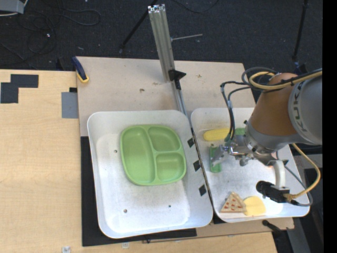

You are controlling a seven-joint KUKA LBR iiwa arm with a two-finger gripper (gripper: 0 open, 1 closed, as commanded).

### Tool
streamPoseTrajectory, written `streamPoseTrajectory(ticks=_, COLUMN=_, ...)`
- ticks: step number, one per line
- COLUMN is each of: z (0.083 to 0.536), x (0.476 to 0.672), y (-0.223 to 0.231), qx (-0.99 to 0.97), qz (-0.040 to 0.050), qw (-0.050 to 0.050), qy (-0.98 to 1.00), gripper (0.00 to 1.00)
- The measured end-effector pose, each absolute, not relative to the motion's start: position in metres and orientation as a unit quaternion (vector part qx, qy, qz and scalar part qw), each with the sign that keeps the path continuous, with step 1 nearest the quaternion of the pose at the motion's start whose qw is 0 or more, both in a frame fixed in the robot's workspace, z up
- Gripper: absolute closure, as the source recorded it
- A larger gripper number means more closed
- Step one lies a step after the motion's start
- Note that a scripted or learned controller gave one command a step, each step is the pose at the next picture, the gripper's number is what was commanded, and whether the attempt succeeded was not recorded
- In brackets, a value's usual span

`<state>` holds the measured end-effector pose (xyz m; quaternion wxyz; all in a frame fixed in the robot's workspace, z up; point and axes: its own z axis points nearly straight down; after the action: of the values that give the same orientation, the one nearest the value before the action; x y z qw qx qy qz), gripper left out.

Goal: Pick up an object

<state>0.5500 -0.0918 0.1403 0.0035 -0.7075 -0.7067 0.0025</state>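
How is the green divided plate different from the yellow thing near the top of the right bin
The green divided plate is much larger than the yellow thing. The plate is broad and flat with three compartments; the yellow thing is a small oblong lump. The plate lies in the left bin, the yellow thing in the right bin, close by the arm. Both rest on white bin floors.

You are looking down on a pale bench (131, 83) that carries two shallow white bins side by side, their inner edges touching or nearly so. The left bin (105, 204) sits on a black mat (85, 194) whose edge shows along its left and lower sides. The right bin (202, 121) lies partly under the arm. Near the bench's far left corner you see a small blue and yellow tool (80, 69).
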Motion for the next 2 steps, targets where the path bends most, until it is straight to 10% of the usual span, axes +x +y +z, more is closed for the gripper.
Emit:
streamPoseTrajectory(ticks=1, z=0.153, x=0.551, y=-0.093, qx=-0.709, qz=0.0016, qw=0.002, qy=-0.705, gripper=1.0)
streamPoseTrajectory(ticks=2, z=0.195, x=0.548, y=-0.093, qx=-0.707, qz=-0.0001, qw=0.0, qy=-0.707, gripper=1.0)
